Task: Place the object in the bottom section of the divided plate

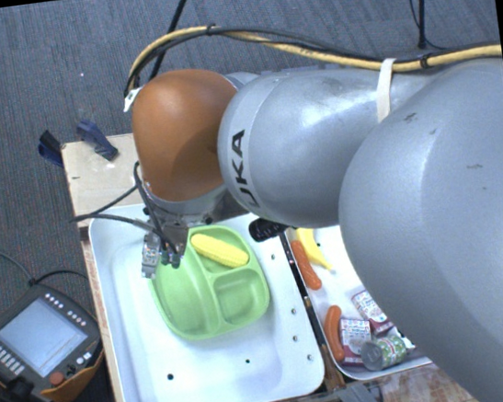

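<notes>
A green divided plate (211, 296) lies in the left white bin (211, 377). A yellow banana-shaped object (218, 249) rests in the plate's upper right section. My gripper (161, 255) hangs over the plate's upper left rim, just left of the yellow object. The large grey arm with its orange band (184, 130) covers the area above the plate.
The right bin (386, 367) holds an orange carrot-like piece (308, 269), a yellow piece (307, 241), a sausage (332, 323), labelled packets (361, 319) and a small can (384, 350). A teach pendant (40, 350) lies on the floor at left.
</notes>
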`<state>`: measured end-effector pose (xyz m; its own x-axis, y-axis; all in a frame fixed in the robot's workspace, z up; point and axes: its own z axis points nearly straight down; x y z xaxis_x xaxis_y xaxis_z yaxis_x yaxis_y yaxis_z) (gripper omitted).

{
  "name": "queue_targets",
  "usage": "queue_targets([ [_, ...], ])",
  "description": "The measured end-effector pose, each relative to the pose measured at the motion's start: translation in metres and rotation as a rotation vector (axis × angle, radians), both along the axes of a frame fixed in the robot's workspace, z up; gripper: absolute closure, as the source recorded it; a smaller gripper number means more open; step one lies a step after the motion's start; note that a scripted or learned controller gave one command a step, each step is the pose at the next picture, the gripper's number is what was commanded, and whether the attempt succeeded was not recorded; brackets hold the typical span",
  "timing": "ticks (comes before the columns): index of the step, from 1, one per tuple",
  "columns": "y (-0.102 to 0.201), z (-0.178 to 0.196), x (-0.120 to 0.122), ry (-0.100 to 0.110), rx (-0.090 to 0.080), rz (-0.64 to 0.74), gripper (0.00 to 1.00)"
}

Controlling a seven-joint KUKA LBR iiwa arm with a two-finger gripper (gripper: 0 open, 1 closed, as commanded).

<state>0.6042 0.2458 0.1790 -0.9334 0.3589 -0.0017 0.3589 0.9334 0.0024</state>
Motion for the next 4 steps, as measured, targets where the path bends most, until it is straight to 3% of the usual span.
queue_targets([
  [1,0.002,-0.083,-0.055,-0.010,0.010,-0.185,1.00],
  [2,-0.046,-0.051,-0.116,0.006,-0.003,-0.273,1.00],
  [3,-0.055,0.024,-0.100,0.004,-0.002,-0.129,1.00],
  [4,-0.055,0.024,-0.100,0.004,-0.002,-0.130,0.00],
])
